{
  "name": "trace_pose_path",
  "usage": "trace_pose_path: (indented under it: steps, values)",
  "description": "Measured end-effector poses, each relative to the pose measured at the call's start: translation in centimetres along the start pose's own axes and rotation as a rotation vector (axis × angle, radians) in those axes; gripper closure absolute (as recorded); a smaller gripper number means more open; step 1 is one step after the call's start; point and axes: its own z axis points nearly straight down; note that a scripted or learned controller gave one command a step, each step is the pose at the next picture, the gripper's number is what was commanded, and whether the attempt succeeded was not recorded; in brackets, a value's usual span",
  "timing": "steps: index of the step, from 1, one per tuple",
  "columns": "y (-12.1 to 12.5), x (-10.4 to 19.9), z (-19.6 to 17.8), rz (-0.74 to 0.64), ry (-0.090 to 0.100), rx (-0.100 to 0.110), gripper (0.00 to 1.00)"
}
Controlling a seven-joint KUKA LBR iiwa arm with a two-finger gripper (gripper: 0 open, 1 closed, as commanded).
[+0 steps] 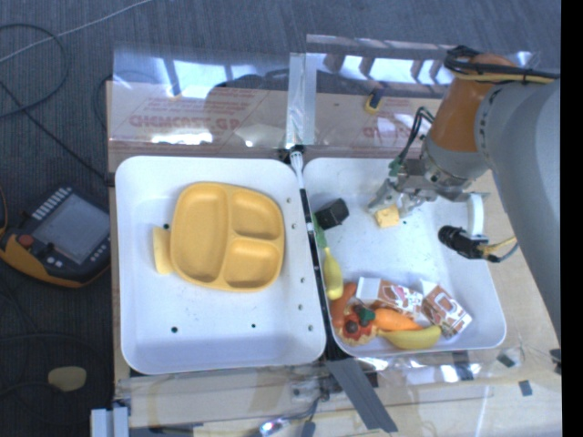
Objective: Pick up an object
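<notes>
A: Down at the bottom of the frame, the lower right bin corner is crowded: a banana (412, 337), a carrot (393, 320), and a couple of snack packets (401, 297) piled against the rim. Nothing's being touched there.

B: Start me from the left, though.

A: Left bin (137, 335) carries a yellow divided tray (227, 236), sitting middle of the bin, well out of play. Cross the divider and there's a small black block (330, 213) in the upper left of the right bin (483, 335).

B: And the one to watch?

A: Just right of that, a small yellow cube (388, 217), alone on bare white floor in the upper middle of that bin. The claw (401, 194) hangs right above it in the picture, slightly up and to the right of the cube, arm coming in from the upper right of the frame.

B: Got it yet?

A: I'd say no. The fingers look spread, one either side, tips near the cube's top edge, and the cube sits below them rather than between them.

B: So what decides it?

A: My read: the cube lies down and a touch left of the claw. A short drop that way should straddle it.
</notes>
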Motion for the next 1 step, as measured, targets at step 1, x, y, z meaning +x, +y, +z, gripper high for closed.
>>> trace_pose_path:
  steps: [1]
  values:
    - [0.32, 8.2, -10.45, 0.038, 0.002, -0.005, 1.0]
